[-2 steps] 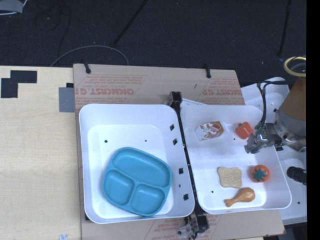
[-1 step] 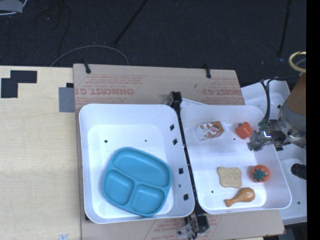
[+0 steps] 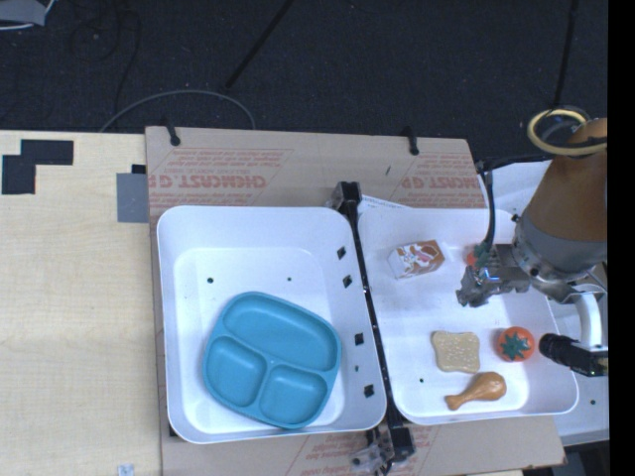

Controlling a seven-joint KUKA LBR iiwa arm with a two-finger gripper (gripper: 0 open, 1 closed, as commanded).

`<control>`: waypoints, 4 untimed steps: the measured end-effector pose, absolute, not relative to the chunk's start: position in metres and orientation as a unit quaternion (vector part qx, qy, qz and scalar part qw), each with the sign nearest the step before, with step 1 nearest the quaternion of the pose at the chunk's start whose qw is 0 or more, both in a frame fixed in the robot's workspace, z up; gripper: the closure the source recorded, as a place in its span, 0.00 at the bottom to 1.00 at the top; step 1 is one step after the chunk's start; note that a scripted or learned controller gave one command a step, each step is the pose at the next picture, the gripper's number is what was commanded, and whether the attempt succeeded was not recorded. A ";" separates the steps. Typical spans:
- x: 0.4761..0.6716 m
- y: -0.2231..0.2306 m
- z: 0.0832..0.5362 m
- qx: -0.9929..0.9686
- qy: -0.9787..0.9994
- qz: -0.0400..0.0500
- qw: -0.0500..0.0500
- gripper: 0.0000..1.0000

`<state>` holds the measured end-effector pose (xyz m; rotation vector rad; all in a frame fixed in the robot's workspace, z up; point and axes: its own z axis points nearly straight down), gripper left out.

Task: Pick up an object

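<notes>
Reaching in from the right, the grey arm with its orange band (image 3: 573, 201) hangs over the right-hand shallow white bin (image 3: 422, 405), and its two-finger gripper (image 3: 480, 288) sits low near the middle of that bin, close above the white floor. How wide the gripper stands cannot be told from this slant, and nothing shows between its tips. Four small things lie in this bin. A small white packet with red and brown printing (image 3: 418, 258) rests toward the far side, just left of the gripper and apart from it. A tan slice of toy bread (image 3: 455, 351) lies nearer the front, below the gripper. A red-orange toy tomato with a green top (image 3: 516, 343) sits just right of the bread, and a brown toy chicken drumstick (image 3: 478, 391) lies close to the front wall, just beneath the bread. In the left-hand white bin (image 3: 189, 236) a light blue plastic plate with three compartments (image 3: 271, 358) lies flat. Both bins stand on a brown cardboard sheet (image 3: 298, 167) on the pale wooden counter (image 3: 69, 315).
</notes>
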<state>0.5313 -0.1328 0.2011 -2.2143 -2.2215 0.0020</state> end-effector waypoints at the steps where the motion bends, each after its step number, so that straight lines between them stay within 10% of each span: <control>1: 0.523 -0.085 0.199 -0.707 -0.708 0.001 0.002 1.00; 4: 0.536 0.093 0.221 -0.706 -0.708 0.001 0.001 1.00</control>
